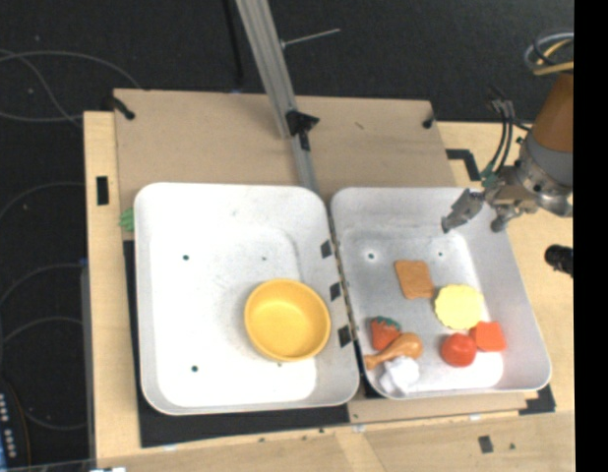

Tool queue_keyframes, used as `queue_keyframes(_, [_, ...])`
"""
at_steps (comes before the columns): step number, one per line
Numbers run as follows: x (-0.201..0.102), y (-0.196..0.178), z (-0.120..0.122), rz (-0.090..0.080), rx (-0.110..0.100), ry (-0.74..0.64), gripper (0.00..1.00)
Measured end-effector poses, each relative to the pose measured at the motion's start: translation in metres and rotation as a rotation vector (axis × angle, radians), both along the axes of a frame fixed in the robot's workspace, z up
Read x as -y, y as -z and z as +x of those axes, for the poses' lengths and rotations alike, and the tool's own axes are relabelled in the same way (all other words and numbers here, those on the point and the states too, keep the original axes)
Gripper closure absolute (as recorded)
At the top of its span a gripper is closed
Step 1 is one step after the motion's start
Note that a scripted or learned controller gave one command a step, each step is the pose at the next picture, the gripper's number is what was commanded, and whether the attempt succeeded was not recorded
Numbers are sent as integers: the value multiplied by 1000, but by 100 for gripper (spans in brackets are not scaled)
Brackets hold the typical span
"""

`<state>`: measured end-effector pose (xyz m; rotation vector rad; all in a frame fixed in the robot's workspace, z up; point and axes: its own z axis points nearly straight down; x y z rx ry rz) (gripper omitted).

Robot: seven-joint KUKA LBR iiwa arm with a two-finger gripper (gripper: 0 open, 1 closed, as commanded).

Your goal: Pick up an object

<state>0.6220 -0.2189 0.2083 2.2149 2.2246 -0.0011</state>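
White plastic makes up both bins, and nearest the camera, along the front wall of the right bin, sits most of the clutter: a crumpled white wad, a tan drumstick-shaped toy lying across it, an orange carrot-like piece just behind, then a red ball touching an orange block. A step further back lie a pale yellow disc and, just beside it, a flat tan cracker. In the left bin a yellow bowl stands alone near the dividing wall.

Further still, over the back right corner of the right bin, hangs the end effector on the grey arm with its orange band. Its two fingers look spread apart with nothing between them, though at this size that is hard to be sure of.

Every candidate lies toward the camera and somewhat left of the end effector. The cracker is the closest, its longer side running roughly front to back, with bare bin floor around most of it, so I judge it the easiest first target. Beyond the bins the brown tabletop carries a slanted metal post.
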Motion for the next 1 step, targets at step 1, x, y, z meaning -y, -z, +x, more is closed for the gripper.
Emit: queue_keyframes(1, [0,0,0,-1,-1,-1,0])
